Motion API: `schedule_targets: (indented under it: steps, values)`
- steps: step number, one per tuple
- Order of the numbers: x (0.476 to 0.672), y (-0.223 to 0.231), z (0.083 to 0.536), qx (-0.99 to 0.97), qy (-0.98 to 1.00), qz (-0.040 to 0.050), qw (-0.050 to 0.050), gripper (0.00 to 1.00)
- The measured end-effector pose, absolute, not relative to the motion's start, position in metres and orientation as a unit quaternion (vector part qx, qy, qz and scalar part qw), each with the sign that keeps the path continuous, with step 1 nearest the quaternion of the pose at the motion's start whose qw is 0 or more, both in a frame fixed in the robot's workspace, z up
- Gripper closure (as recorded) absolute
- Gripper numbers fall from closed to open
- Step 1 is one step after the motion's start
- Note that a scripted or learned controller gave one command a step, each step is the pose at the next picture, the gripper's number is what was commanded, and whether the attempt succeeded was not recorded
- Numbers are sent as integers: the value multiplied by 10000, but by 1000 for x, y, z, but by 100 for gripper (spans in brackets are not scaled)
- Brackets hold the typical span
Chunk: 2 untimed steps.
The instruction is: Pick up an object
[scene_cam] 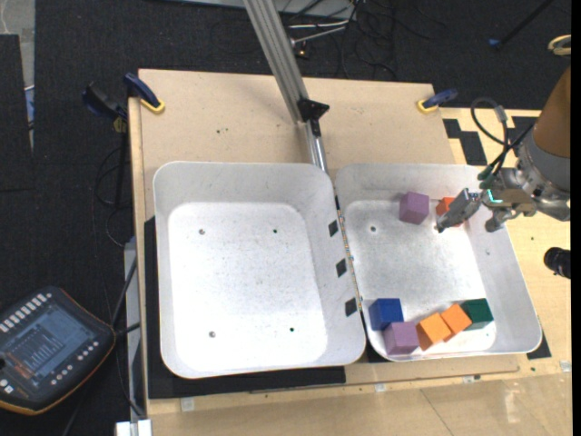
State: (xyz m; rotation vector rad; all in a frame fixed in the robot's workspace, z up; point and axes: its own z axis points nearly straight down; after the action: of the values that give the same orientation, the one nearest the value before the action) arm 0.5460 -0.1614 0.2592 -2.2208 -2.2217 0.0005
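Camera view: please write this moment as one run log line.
gripper: over right bin, far end | beside: orange block, purple cube | near edge: blue, purple, orange, green blocks | grasp: unconfirmed

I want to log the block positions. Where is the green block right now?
The green block lies in the right bin, at its near right corner, touching an orange block on its left.

We count two white bins point(245, 175), two purple blocks point(414, 207), two orange blocks point(438, 326) with the second partly hidden near the gripper point(448, 219), one blue block point(386, 312), one green block point(477, 313), and two clamps point(143, 92) at the bench's far corners.
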Motion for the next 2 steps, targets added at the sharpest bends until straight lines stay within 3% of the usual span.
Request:
schedule_targets:
  steps: [1,2]
  values:
    - [536,-161,207,-7076,-7067,15,20,0]
    - [538,-170,154,-7078,-7064,17,20,0]
